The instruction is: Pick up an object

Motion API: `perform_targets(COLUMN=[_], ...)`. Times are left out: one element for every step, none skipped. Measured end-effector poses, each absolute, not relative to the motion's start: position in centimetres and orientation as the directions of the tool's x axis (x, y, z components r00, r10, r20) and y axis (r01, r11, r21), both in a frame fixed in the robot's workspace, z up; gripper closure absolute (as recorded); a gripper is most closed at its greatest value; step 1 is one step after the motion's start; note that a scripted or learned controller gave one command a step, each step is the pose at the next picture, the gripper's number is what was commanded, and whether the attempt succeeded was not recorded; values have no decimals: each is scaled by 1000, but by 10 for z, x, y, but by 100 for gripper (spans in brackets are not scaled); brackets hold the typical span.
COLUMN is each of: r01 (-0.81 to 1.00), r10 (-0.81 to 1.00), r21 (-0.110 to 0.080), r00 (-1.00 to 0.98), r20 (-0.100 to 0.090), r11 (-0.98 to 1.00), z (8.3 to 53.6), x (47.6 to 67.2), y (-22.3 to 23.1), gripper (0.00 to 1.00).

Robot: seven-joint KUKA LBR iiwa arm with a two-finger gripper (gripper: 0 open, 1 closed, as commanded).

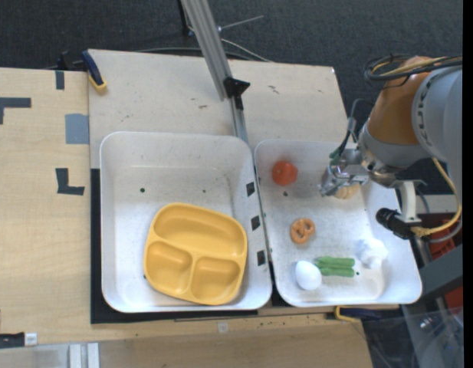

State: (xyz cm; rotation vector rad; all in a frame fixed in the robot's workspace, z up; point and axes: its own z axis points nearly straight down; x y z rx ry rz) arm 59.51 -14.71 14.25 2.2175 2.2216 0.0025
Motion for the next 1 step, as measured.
perform_targets(r01=[1000], r10=[1000], r21=[5], r00=[-2], r20=[-1], r11=[2], z=[206], x=[597], y=[-144], gripper=[100])
